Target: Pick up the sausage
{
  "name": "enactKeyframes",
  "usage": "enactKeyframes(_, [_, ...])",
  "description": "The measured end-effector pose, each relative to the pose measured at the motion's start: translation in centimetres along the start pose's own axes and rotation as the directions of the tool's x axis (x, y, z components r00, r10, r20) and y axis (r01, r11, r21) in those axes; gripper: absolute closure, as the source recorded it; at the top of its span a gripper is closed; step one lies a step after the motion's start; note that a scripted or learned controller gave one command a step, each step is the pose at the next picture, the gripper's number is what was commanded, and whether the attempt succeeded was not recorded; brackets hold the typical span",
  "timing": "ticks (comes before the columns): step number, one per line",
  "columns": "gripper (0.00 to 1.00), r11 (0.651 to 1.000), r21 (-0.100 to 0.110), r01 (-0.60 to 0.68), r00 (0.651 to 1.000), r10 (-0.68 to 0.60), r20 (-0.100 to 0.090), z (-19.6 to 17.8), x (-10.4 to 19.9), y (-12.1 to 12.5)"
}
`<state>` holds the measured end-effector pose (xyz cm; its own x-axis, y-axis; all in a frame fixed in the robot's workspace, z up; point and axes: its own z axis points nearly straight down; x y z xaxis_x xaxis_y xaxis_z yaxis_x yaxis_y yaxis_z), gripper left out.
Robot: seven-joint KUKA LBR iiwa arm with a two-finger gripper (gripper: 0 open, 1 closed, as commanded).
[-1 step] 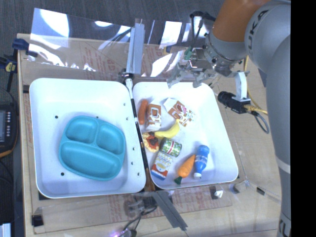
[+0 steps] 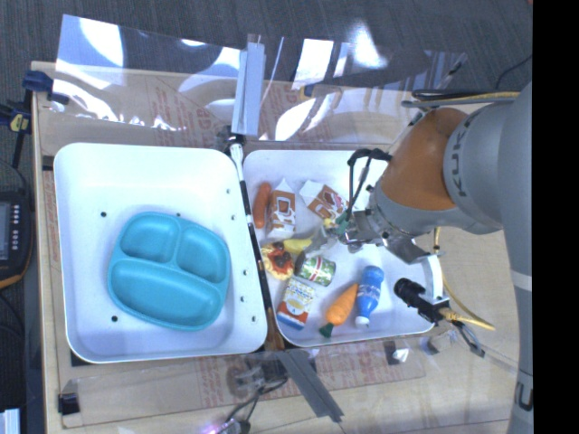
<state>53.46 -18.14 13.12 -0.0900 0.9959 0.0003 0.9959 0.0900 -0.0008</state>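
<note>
The right bin (image 2: 412,165) is holding the sausage (image 2: 261,204) at its left wall; the gripper (image 2: 346,229) state is not discernible.

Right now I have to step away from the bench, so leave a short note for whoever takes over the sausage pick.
Gripper: low over the right bin, among the food items; its grip state is unclear.
Sausage: lying at the right bin's left wall, beside a small carton, apart from the gripper.
Done: nothing visibly grasped.
Left: move over the sausage, grasp, lift.
The blue tray sits in the left bin.
</note>
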Motion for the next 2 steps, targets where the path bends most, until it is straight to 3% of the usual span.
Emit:
enactKeyframes(1, [0.00,1.000,0.002,0.014,1.000,-0.014,0.000,3.9,-1.9,5.6])
enactKeyframes(2, [0.00,0.978,0.038,0.206,0.979,-0.205,-0.020,4.0,-4.1,11.0])
